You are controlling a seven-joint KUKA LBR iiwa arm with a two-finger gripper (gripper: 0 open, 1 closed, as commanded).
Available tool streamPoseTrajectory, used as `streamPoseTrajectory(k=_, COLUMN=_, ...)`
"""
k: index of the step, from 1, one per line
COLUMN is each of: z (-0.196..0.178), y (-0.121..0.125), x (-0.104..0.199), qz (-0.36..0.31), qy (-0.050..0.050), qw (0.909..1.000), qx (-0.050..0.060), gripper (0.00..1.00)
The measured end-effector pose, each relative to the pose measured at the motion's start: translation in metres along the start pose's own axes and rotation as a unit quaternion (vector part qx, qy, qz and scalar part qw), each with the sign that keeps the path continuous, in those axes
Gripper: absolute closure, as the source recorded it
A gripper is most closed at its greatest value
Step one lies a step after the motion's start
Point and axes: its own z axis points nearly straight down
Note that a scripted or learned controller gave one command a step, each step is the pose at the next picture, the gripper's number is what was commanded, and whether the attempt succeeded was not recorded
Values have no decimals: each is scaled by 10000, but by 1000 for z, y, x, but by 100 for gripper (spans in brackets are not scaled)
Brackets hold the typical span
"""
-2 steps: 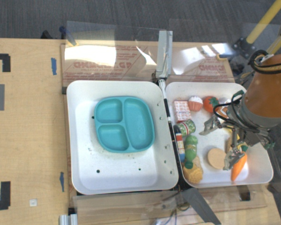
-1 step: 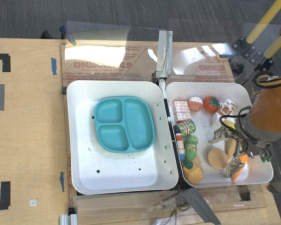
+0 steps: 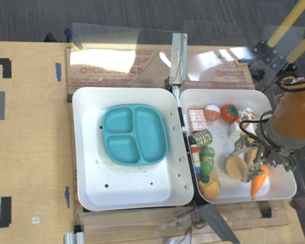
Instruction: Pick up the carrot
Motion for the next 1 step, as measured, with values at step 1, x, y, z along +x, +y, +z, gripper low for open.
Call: streamPoseTrajectory(k=1, z=-62, y=40, x=-17, qz=-3, qy=51, qw=10000, qx=-21, gripper=100)
